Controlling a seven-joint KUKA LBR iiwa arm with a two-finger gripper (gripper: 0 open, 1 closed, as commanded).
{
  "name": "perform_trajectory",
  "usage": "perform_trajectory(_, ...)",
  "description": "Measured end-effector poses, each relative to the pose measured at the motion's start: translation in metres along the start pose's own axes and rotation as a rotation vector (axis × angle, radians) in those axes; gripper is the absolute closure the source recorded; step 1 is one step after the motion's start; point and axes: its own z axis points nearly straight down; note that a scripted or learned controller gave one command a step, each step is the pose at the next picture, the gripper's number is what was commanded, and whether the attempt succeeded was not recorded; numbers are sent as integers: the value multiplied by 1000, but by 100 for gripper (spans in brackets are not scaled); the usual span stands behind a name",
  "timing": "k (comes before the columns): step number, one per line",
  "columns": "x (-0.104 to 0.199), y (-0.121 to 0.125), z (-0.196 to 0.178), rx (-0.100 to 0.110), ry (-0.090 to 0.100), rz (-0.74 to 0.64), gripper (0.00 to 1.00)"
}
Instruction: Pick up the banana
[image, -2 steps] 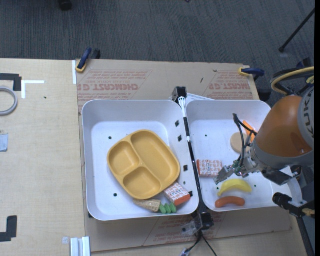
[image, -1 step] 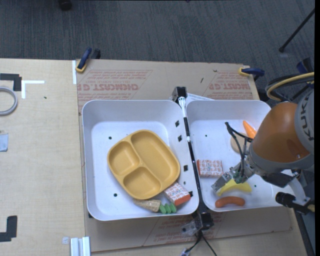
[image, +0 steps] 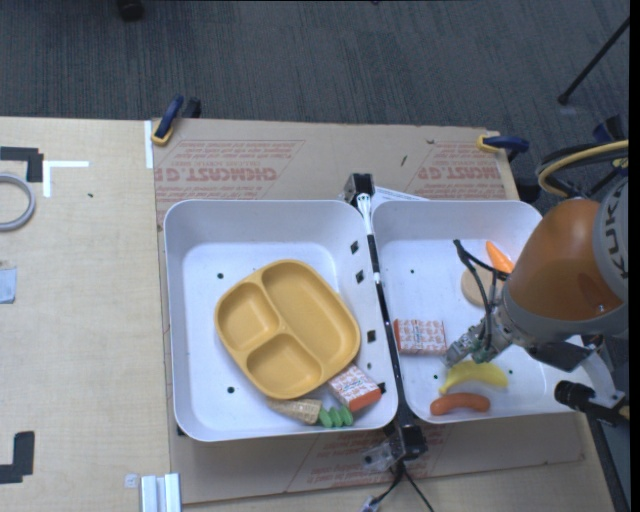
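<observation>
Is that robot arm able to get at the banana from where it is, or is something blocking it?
Probably yes. The gripper hangs right above the banana in the right bin, with nothing lying on top of the fruit. The sausage beside it sits very close, so the fingers might bump it.

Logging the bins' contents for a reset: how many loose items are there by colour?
Yellow: 2, divided plastic plate, toy banana
Orange or red: 3, sausage, carrot, small box
Tan: 2, round disc, bread piece
Green: 1, pea pod
Patterned: 1, packet
Total: 9
</observation>
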Motion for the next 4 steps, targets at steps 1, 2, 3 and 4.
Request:
perform_trajectory(1, 0, 0, 0, 0, 0, -1, 0)
perform_trajectory(2, 0, 0, 0, 0, 0, -1, 0)
perform_trajectory(3, 0, 0, 0, 0, 0, -1, 0)
perform_trajectory(4, 0, 0, 0, 0, 0, -1, 0)
